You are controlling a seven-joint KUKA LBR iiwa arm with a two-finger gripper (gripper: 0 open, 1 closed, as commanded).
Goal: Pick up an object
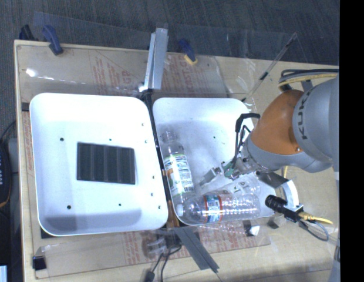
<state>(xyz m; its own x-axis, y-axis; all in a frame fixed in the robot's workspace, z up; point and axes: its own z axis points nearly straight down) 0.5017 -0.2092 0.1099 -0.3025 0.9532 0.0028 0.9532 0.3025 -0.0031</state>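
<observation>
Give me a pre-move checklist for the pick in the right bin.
1. Targets present: ok. Clear plastic bottle with green-white label and clear plastic bottle with red-blue label lie in the right white bin.
2. Gripper over that bin: ok, just above the red-label bottle.
3. Object between fingers: cannot tell.
4. Bottles apart: not ok, ends meet near the bin's lower left.
5. Left white bin: ok, holds a dark ribbed rectangular panel.

Two bottles (177,168) (touching) in right bin (194,113).
</observation>
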